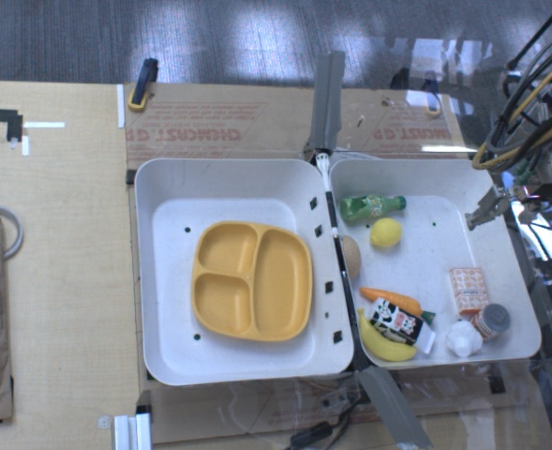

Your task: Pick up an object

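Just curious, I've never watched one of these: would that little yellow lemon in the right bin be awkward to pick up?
Probably. The lemon looks round and smooth, so it may roll if nudged. It lies close beside the green bottle, which could crowd a grasp.

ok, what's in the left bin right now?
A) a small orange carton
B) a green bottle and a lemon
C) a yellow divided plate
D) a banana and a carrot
C: the yellow divided plate lies alone in the left bin; the green bottle, lemon, banana, carrot and small orange carton are all in the right bin.
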Robot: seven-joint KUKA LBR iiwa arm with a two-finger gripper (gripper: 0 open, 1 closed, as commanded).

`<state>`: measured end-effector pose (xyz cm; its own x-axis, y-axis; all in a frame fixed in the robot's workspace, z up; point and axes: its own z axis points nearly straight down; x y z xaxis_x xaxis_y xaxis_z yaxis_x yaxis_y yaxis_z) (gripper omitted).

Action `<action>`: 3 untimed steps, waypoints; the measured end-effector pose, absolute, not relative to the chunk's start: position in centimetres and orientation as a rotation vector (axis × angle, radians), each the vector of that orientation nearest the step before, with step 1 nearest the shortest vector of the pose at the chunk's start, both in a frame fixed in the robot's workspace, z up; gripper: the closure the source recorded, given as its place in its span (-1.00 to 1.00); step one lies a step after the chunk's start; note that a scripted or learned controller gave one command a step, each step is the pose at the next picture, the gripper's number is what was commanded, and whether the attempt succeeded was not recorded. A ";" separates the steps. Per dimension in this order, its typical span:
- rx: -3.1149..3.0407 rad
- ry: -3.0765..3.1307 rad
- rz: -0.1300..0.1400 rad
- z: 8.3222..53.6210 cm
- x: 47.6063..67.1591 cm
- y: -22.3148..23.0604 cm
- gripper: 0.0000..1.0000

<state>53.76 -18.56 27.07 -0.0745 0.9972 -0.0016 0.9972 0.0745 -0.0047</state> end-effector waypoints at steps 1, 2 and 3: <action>-1.612 -2.694 0.003 25.2 51.1 -21.5 -1.00; -1.149 -2.921 0.001 20.0 53.2 -22.2 -1.00; -0.607 -3.082 -0.001 15.7 54.5 -22.2 -1.00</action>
